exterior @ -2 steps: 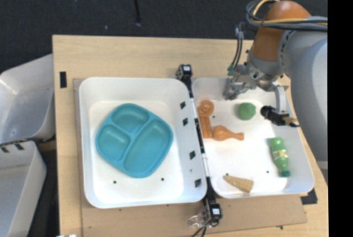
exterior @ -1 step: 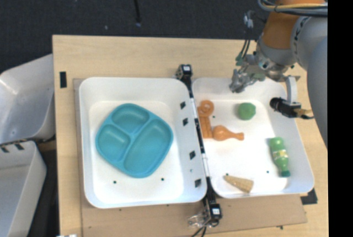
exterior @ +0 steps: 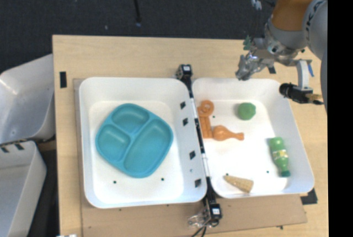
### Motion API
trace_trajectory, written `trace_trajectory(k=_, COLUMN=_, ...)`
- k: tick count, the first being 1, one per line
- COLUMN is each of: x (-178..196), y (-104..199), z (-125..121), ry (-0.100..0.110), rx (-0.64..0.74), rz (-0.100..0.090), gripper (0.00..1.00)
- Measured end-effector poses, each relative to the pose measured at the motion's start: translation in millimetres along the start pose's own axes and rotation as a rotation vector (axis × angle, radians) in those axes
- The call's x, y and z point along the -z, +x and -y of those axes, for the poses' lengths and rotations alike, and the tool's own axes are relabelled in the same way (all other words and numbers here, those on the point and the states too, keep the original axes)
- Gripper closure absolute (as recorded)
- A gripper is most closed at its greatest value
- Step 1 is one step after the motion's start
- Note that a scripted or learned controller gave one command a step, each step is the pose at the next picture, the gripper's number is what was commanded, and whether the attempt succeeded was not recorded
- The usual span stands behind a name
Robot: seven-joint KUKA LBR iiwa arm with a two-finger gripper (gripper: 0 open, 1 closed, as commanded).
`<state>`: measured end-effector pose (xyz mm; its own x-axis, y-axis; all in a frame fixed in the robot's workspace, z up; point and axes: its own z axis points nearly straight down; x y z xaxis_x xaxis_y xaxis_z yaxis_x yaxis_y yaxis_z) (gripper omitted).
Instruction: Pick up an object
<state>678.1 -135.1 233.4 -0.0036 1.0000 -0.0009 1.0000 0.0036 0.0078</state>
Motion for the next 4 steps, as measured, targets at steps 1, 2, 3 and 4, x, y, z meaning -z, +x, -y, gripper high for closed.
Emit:
trace_trajectory(k=1, x=-12.9, y=-1.6, z=-0.1, ry=0.008, rx=0.0, rz=0.002, gripper=1.0)
trace_trajectory(k=2, x=-14.1, y=48.2, z=28.6, ry=0.009, rx=0.0, rz=0.0, gripper=1.0)
trace_trajectory(k=3, x=-19.1, y=86.8, z=61.1, ry=0.009, rx=0.0, rz=0.0, gripper=1.0)
trace_trajectory(k=4, x=-1.5, y=127.0, z=92.0, ry=0.009, rx=0.002, rz=-0.003, gripper=1.0)
